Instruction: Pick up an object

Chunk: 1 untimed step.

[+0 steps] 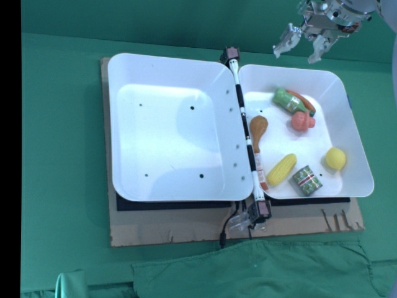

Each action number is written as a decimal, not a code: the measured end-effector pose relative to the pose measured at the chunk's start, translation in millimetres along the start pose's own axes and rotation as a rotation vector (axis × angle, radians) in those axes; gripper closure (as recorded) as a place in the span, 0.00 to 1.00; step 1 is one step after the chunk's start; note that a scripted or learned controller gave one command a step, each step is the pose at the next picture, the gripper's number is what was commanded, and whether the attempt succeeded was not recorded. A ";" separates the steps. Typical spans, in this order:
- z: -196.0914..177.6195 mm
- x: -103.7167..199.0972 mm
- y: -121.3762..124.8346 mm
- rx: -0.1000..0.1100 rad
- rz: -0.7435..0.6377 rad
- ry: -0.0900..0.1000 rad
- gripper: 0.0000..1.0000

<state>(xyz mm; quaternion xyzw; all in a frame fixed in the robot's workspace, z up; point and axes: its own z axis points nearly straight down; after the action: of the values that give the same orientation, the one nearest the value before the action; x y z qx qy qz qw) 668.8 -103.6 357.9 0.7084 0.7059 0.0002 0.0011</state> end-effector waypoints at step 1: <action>0.0 0.0 0.0 0.000 0.000 0.000 0.00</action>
<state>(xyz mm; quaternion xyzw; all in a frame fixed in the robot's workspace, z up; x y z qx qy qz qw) 668.8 -103.7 357.9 0.7084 0.7059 0.0003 0.0012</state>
